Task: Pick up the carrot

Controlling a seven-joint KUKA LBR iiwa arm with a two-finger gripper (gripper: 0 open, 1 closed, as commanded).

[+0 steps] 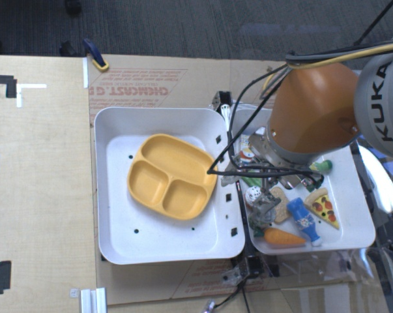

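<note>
Claw (pixel 266 207) hangs just above the carrot (pixel 284 238), not gripping it.

A yellow divided plate (pixel 172 177) lies in the left bin (pixel 111 194); a pizza slice toy (pixel 324 208) in the right.

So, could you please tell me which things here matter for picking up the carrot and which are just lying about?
For the job:
- carrot, at the near edge of the right bin
- gripper, above the toys, just beyond the carrot

Lying about:
- yellow divided plate in the left bin
- pizza slice toy
- blue bottle
- white die
</note>
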